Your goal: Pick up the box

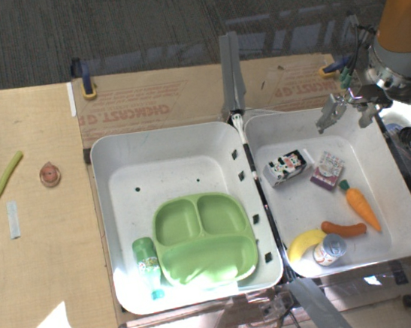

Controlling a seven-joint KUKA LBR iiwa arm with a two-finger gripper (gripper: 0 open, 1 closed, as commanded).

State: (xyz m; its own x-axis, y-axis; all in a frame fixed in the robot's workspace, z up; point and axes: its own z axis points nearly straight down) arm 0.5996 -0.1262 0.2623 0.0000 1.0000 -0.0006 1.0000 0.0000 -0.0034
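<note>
Left bin point(116, 232): green divided plate point(203, 237) and a green bottle point(147, 265). Right bin point(399, 193): the box point(289, 167), black-and-white, lies near the back left, just beside a small pink packet point(328, 170); a carrot point(362, 208) sits nearer the front. I see my gripper point(347, 111) at the back rim, fingers spread, nothing between them. Risk as I judge it: descending off-centre, nudging the box or catching the packet.

Bright, even light is falling from overhead, washing the white bins point(113, 210) nearly to glare. A sharp sunlit patch is lying on the bench point(54, 325) at lower left. Shadows are staying soft; detail is softening slightly toward the corners.
</note>
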